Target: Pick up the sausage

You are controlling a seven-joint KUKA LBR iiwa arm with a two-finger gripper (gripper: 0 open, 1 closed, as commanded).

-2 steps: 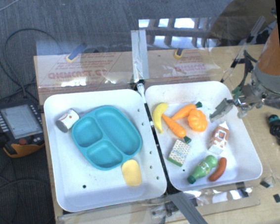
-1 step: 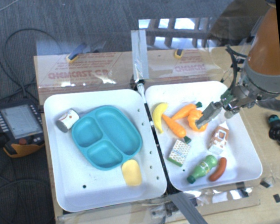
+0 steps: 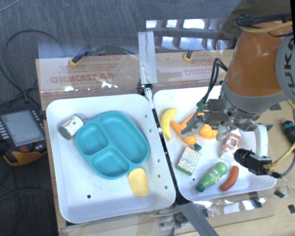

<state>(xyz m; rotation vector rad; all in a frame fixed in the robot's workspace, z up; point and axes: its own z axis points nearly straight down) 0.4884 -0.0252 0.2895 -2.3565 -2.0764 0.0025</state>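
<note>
So the sausage (image 3: 229, 178) is lying in the lower right of the right bin (image 3: 259, 184), one end right against the green bottle (image 3: 212, 176). The gripper (image 3: 210, 117) sits higher up, over the orange toys (image 3: 198, 130) near the middle of that bin, well apart from the target. Can't tell how wide it's set; the arm's bulk hides that. My worry: the sausage is crowded by the bottle and near the bin wall, so a descent could clip the bottle and grab that instead, or just nudge the sausage away.
</note>
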